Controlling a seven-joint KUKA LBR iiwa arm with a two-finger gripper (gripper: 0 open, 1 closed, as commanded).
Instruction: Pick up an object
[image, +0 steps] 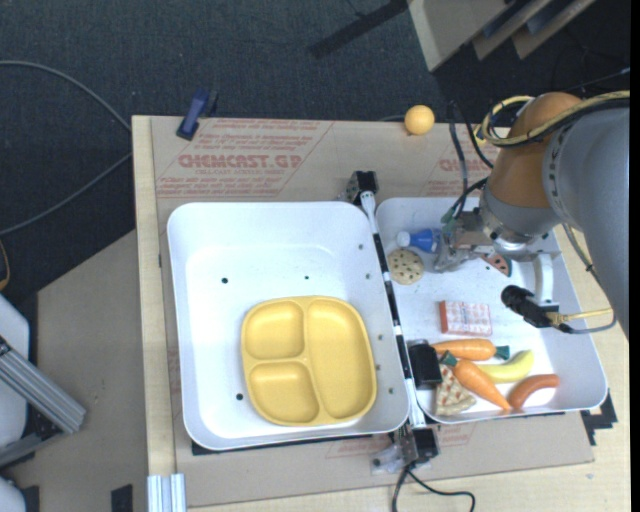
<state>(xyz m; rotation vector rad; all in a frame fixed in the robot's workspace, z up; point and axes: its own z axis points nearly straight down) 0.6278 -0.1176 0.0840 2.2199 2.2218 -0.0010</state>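
Note:
My gripper hangs low over the back part of the right bin, under the grey arm with its orange band. Just to its left lie a small blue and white bottle and a round speckled cookie. Nearer the front lie a pink wafer, two carrots, a banana, a red sausage, a pizza slice and a black block. Nothing shows as held.
The left bin bears a yellow three-compartment plate. An orange ball and a blue clip lie on the bench behind the bins. A black clamp sits on the rim between the bins.

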